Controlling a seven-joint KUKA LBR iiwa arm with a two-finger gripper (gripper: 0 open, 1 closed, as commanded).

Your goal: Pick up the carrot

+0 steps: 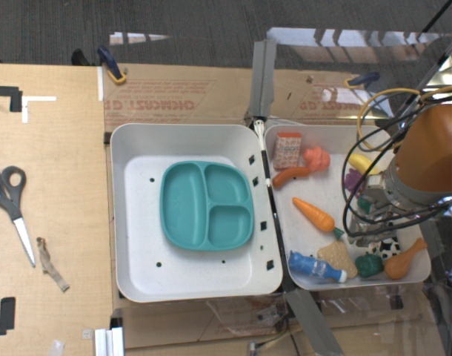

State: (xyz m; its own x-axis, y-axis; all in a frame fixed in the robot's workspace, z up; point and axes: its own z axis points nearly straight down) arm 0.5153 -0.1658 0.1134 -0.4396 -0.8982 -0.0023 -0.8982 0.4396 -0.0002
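Note:
The carrot (315, 214) is orange with a small green end and lies slantwise in the middle of the right bin (324, 279). My gripper (372, 227) hangs over that bin's right part, just right of the carrot's green end, below the orange wrist band and looped cables. Nothing shows between the carrot and the gripper, and the carrot rests on the bin floor.
The left bin (130, 221) holds a teal divided plate (207, 205). Around the carrot lie a red sausage (291, 175), a pink toy (316, 158), a small box (287, 149), a blue bottle (317, 267), a cracker (337, 256), a green piece (369, 265) and a drumstick (404, 259). Scissors (12, 202) lie on the bench at left.

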